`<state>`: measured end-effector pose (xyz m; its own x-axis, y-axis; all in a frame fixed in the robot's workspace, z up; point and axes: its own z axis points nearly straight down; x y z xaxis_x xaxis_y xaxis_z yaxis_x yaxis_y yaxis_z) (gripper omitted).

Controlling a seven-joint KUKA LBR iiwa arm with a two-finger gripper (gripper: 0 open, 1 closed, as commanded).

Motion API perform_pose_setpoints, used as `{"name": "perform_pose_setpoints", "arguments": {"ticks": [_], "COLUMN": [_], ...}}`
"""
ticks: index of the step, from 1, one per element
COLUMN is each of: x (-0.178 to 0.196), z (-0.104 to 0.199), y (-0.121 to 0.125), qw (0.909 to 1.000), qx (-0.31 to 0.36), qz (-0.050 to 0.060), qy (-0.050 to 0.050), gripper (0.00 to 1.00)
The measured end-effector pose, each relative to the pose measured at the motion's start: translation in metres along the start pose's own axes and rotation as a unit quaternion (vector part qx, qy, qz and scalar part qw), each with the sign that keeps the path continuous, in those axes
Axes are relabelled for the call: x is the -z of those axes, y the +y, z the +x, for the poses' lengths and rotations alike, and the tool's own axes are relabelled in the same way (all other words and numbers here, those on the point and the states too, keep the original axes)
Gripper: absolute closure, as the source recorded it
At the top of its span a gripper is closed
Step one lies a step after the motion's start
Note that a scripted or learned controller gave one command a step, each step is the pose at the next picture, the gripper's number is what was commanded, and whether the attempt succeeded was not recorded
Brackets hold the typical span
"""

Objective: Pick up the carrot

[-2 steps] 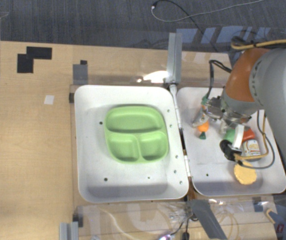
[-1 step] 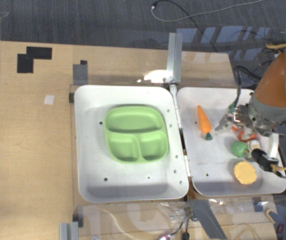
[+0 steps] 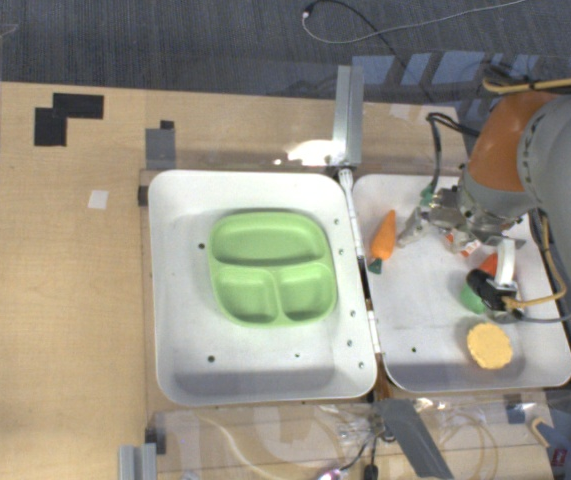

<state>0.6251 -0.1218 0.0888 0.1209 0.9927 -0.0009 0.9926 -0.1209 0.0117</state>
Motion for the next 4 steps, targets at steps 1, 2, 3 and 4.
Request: {"name": "perform_pose_setpoints", "arguments": {"ticks": [1,2,3,4], "x": [0.098,0.033,0.098,0.097], "z": [0.087,0.028,0.087,0.052], "y": [0.009,0.012,0.007,0.003], "qw": [0.9999,0.9979,0.9999,0.9814], "qx": [-0.010,-0.065,-0.013,0.192], "qz": [0.003,0.004,0.003,0.003], "qy": [0.001,0.000,0.001,0.001], "gripper": [0.00,0.00,0.00,0.00]}}
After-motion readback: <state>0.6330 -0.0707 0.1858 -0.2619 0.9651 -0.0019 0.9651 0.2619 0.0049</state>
